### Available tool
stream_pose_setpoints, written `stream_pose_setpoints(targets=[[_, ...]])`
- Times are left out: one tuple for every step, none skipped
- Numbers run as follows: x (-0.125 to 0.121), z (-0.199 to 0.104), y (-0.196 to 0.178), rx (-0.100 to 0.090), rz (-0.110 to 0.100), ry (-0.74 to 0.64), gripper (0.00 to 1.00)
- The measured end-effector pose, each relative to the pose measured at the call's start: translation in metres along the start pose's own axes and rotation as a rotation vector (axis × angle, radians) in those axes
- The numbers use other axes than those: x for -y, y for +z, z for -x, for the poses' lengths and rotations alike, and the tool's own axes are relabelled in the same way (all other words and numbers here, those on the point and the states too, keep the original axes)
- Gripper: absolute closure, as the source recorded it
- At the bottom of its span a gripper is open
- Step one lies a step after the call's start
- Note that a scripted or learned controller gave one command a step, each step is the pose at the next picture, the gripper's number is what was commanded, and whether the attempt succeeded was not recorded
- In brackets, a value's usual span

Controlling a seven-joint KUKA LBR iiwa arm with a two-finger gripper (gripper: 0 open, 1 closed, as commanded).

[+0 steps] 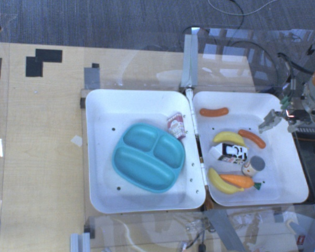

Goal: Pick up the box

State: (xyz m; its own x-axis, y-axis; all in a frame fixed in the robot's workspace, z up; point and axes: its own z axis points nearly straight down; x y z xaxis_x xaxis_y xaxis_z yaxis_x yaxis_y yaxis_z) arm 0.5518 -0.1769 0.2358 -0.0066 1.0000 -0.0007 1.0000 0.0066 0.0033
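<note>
Two white bins are sitting side by side on your bench. The left bin [100, 193] is carrying a teal divided tray [148, 157], tilted a little, with a small red-and-white packet [176, 125] lying just off the tray's upper right corner, against the bin's right wall.

The right bin [291, 185] is holding the clutter. Your arm [311, 96] is reaching in from the right, and the gripper [277, 117] is hovering over that bin's upper right part with nothing between its fingers; you cannot tell from this angle how wide they are standing.

The box [229, 153], white with black print, is lying near the middle of the right bin, well apart from the gripper. A banana [229, 137] is lying just above it and a second banana [221, 181] below it, with a carrot [239, 181] resting across that one. A small can [253, 165] is lying just right of the box. One sausage [251, 138] is lying beside the upper banana, another sausage [214, 111] near the bin's top edge.
</note>
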Motion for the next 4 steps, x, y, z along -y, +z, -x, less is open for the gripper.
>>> stream_pose_setpoints(targets=[[-0.012, 0.026, 0.138, 0.000, 0.003, 0.043, 0.00], [-0.099, 0.001, 0.149, 0.001, 0.004, -0.002, 0.00], [-0.102, -0.001, 0.135, 0.004, 0.013, -0.010, 1.00], [-0.019, 0.001, 0.020, 0.002, 0.005, -0.133, 1.00]])
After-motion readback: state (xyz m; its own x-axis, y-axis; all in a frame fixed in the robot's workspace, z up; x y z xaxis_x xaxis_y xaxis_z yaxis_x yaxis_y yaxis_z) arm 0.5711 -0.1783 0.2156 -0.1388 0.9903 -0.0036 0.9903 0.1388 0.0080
